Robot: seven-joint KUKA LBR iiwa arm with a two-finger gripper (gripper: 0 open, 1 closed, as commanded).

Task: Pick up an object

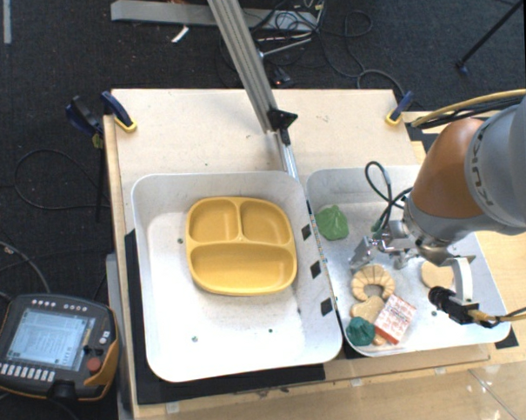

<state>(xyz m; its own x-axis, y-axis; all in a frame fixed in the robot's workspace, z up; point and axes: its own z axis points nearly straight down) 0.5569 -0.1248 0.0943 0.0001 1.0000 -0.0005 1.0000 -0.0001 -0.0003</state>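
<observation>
We see the end effector (372,250) low in the right bin (327,186), and we cannot tell how it is set, since the wrist hides much of it. The nearest thing to pick is the tan ring-shaped pastry (372,283), lying flat just below the end effector, toward the bin's near edge. Its long axis seems to run roughly across the bin. A green lump (331,222) lies to the upper left, farther off.
</observation>
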